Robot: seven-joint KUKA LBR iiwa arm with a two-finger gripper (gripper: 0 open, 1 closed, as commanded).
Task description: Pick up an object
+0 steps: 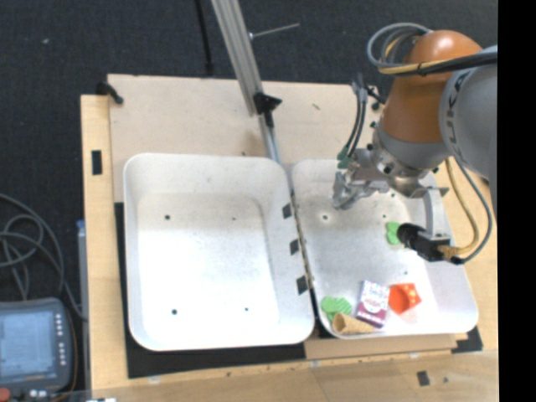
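Objs for pick sit in the right bin (322,224), bunched at its near edge: red block (404,298), just left of it a purple-and-white packet (373,302), then a tan cone-like piece (350,324) tight against the bin's front lip, w/ a green striped item (335,306) touching it on the left. We can't make out what the packet print says; too small. Another green obj (393,234) lies farther back nr the right wall, partly hidden behind a black fitting on the arm's cabling, so its shape is unclear to us.

Gripper (342,198) hangs over the far-left part of the right bin, well apart from the near-edge cluster. Its fingers blur into the grey wrist hardware; we cannot tell if jaws are wide or narrow, and we see nothing between them. Arm (427,90) w/ orange band comes in from the right, upper part cut off by the frame edge.

Left bin (209,249) sits beside, walls touching at the middle seam. Aluminium post (239,44) slants up from behind the bins, top cut off. Grey pendant screen (29,342) at lower left, partly out of frame.
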